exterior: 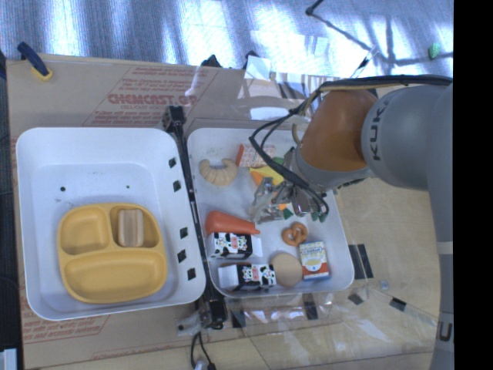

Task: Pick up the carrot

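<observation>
In the camera view, the carrot [229, 223] is lying on the floor of the right bin [336, 237], close against that bin's left wall and roughly midway along it, its pointed end aiming toward the bin's middle. Nothing is lifting it, so the pick is not yet done; by my reading the whole grasp and raise are still ahead.

The pincer [271, 203] is hanging over the middle of the right bin, near the carrot's tip but apart from it. Cables and metal parts are crowding it, so I cannot tell how it is set, and nothing is showing in its grip.

Room is tight. Two milk cartons [231, 244] are sitting just beside the carrot toward the bin's near edge, one behind the other, with an egg [286, 269] and a small orange box [313, 259] at the near right corner. A pretzel [294, 233] is lying right of the carrot, and a croissant [219, 171] is resting near the far left corner. The left wall is likely leaving little space on that side of the carrot.

In the left bin [38, 176], a yellow tray [108, 272] is sitting toward the near edge, well clear.
</observation>
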You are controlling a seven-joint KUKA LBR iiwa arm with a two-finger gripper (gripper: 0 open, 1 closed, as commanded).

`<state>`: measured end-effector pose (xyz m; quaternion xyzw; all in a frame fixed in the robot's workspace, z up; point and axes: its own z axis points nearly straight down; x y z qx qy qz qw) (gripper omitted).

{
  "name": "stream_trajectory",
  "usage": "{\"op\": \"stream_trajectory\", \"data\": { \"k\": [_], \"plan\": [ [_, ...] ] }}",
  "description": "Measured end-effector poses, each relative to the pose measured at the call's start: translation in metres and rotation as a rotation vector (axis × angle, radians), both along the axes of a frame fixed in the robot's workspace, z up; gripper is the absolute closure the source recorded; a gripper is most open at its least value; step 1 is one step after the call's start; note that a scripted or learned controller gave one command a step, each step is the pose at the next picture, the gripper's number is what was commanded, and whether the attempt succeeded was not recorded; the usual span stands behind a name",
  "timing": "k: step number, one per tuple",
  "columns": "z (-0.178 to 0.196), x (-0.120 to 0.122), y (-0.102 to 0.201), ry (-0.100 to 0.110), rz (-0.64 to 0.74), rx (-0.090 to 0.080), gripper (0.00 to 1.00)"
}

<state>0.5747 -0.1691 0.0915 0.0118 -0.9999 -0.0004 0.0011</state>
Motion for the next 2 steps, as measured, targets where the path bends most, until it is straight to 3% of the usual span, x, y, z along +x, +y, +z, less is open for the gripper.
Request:
{"op": "stream_trajectory", "data": {
  "k": [1,2],
  "plan": [
    [0.093,-0.071,0.039,-0.005,-0.287,-0.002,1.00],
    [0.149,-0.044,0.101,-0.008,-0.403,0.001,1.00]
  ]
}}
